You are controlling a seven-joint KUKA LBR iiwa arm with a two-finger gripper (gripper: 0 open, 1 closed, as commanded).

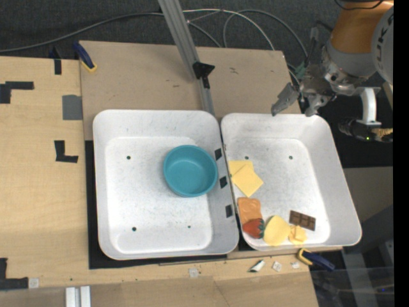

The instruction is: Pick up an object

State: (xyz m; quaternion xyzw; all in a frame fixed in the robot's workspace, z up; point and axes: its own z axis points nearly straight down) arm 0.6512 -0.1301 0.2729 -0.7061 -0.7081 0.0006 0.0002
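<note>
On the surface, the left bin holds a blue bowl, upright near its right side. The right bin holds a yellow slice, an orange piece, a red piece, yellow lumps and a brown bar along its near-left part. The hand hangs open above the right bin's far rim, gripping nothing.

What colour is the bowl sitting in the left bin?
The bowl is teal blue, inside and out, as the camera view from above shows clearly.
</note>
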